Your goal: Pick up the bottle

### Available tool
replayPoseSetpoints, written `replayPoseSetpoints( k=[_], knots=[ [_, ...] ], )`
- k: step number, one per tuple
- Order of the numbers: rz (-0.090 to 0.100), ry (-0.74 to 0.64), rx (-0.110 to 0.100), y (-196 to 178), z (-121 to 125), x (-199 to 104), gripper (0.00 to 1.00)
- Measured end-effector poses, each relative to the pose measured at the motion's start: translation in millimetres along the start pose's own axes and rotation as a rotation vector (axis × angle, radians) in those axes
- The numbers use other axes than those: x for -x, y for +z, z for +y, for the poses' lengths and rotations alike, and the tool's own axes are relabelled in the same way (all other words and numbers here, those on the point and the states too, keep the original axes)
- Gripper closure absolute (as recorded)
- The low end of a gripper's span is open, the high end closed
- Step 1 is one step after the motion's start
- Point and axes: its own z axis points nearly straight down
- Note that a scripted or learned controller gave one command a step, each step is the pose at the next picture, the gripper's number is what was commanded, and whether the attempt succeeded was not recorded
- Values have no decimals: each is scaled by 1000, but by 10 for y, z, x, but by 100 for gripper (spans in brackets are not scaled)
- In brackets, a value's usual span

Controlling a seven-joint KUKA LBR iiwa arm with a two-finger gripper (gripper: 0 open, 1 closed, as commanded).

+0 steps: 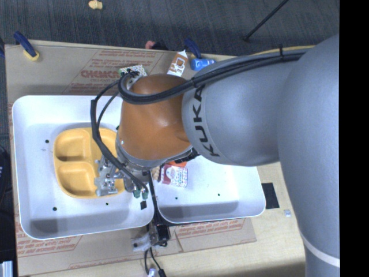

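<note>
Where the bottle lies cannot be told; the arm (253, 114) may hide it. It is probably light, stiff and slippery, best gripped across mid-body. The claw (112, 180), open or closed unclear, hangs over the tray's (72, 160) 3 o'clock edge, packet (174, 175) at its 3 o'clock.

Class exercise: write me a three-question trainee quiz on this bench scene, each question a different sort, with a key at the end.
1. True or false: the yellow tray lies in the left bin.
2. Which bin holds the red-and-white packet? A left, B right.
3. Fill in: the arm's band above the wrist is ____.

Key: 1 true; 2 B, the right bin; 3 orange. The gripper hangs over the tray's right edge.
</note>
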Motion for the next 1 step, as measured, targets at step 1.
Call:
replayPoseSetpoints(
  k=[1],
  knots=[
    [0,-200,-1,54,-835,15,100]
  ],
)
